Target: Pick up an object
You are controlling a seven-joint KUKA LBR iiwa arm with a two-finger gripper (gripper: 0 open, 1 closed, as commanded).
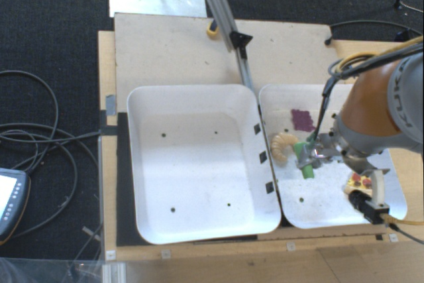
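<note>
Pale metal strut (218, 3): straight, smooth, broadening toward the top edge of the view. It ends at the far rim where the two bins meet, up and away from the pincer (313, 157).

Arm (371, 109): grey shell, glossy orange band, standing over the right bin (318, 207) directly behind the pincer. How wide the pincer stands cannot be told.

Green piece (307, 171): short, stubby, matte, touching or just under the pincer. Grip not confirmed.

Tan piece (283, 148): curved and ribbed, just beside the pincer on the side of the left bin (199, 162), close to the shared wall.

Purple piece (302, 119): flat, ragged outline, beyond the pincer toward the far rim, apart from it.

Red-and-yellow piece (360, 179): small, on the pincer's other side under the wrist, shape unclear.

Both bins: shallow white plastic with rounded corners and a few dark dots on the floor.

Three black clips (263, 156) sit along the shared wall.

Bare bin floor lies nearer the front rim than the pincer.

Desk (172, 50): pale board, matte, speckled.
</note>
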